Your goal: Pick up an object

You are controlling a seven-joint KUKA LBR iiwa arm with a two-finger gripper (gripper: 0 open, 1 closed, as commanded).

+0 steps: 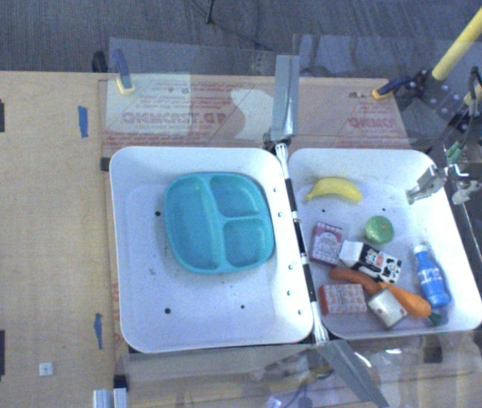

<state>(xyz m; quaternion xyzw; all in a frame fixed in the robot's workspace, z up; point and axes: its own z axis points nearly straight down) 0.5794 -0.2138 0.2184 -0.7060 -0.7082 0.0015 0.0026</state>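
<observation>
Camera view showed the right bin holding a banana, green apple, blue bottle, carrot and small cartons. The gripper hovered at the far right rim, fingers spread, holding nothing. Best practice: target the isolated banana, descending centred across its narrow width. The left bin held a teal divided plate.
</observation>
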